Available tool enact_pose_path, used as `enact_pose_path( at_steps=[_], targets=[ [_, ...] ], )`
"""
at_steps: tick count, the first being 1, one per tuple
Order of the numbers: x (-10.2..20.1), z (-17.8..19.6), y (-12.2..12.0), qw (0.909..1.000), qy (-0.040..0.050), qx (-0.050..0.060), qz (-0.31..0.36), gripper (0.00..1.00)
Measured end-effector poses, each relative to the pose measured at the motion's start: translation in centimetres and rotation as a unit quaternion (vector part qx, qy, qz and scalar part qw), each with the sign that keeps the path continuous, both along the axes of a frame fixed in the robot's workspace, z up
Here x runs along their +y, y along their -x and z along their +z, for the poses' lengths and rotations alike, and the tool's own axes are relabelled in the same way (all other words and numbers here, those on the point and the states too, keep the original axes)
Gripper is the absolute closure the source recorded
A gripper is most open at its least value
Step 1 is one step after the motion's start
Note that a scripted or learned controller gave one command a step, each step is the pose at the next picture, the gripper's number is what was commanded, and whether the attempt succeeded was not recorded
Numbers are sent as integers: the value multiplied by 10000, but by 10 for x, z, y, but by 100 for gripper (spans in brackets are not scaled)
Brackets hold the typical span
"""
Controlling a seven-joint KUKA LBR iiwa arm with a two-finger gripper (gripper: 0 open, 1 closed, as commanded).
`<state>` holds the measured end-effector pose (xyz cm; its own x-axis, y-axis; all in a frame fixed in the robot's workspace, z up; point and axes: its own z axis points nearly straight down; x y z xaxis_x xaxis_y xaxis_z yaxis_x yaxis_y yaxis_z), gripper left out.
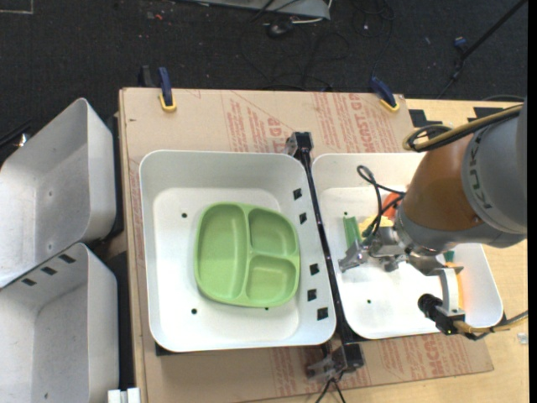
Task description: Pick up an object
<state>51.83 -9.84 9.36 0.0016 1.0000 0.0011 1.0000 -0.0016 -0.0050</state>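
Note:
My gripper (369,255) hangs low over the left half of the right bin (379,311), and the grey arm with its orange band (445,191) covers much of that bin's middle. A slim green object (347,227) lies just left of the gripper, near the bin's left wall. Small yellow and orange pieces (383,217) peek out from under the wrist, partly hidden. An orange and white item (460,289) lies by the right wall. In the left bin (164,225) rests a light green divided plate (248,255). No object shows in the gripper.
Two spare white bins (52,193) stand off the bench to the left. Clamps (166,92) hold the cardboard-covered bench at its far edge. A black divider (317,225) runs between the two bins. Cables loop near the wrist (369,179).

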Motion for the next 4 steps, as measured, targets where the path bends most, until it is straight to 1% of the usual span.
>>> enact_pose_path(
  at_steps=[1, 2, 3, 4],
  targets=[
    [0, 13, -1, 10000, 3, -20, -5, 100],
    [1, 55, -4, 10000, 8, -43, 17, 100],
    [-7, 103, -9, 10000, 12, -45, 16, 100],
    [-2, 162, -4, 10000, 12, -54, 24, 100]
  ],
)
